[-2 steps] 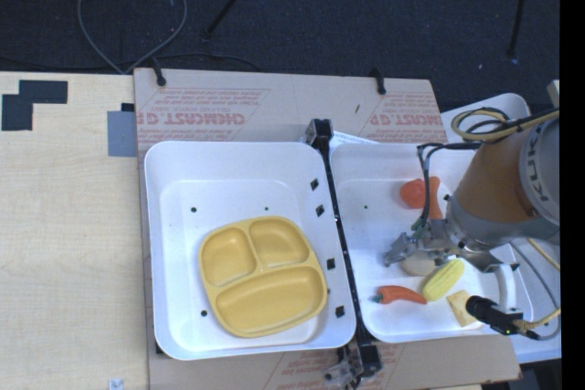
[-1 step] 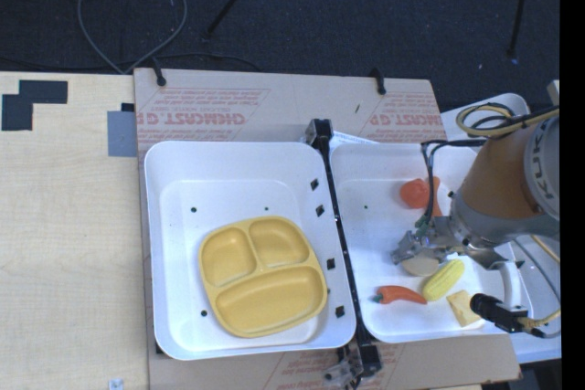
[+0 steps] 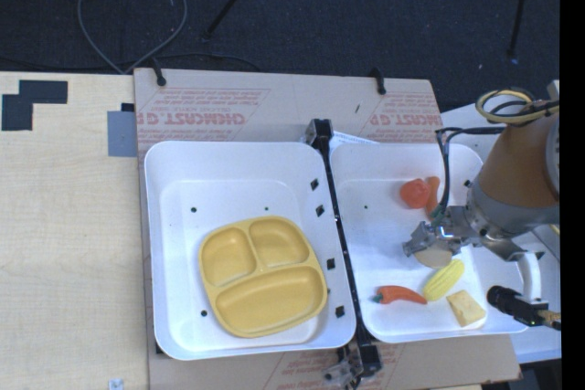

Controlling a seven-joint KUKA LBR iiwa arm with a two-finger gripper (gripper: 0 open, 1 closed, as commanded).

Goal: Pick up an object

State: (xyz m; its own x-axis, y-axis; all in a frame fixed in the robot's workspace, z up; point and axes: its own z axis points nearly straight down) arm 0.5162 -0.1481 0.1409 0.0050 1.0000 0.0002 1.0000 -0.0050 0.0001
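1. The gripper (image 3: 426,242) is low inside the right bin (image 3: 384,173), at the end of the grey arm reaching in from the right. Whether it is open or closed cannot be told from this slanted view, and nothing can be seen held in it.
2. Nearest is a pale tan, rounded piece (image 3: 431,256), touching or tucked just under the gripper; what it is cannot be made out.
3. Just beyond, toward the near rim, lies the yellow corn cob (image 3: 444,279), its long axis running diagonally away from the gripper.
4. Further along, the toy carrot (image 3: 400,295) lies lengthwise along the bin's near wall, and the yellow cheese wedge (image 3: 467,309) sits near the corner.
5. On the opposite side, an orange-red toy (image 3: 420,193) rests near the gripper, apart from it.
6. Farthest, in the left bin (image 3: 174,169), sits the yellow divided plate (image 3: 263,275).
7. Judgement: the tan piece is the likeliest target, needing almost no sideways travel.
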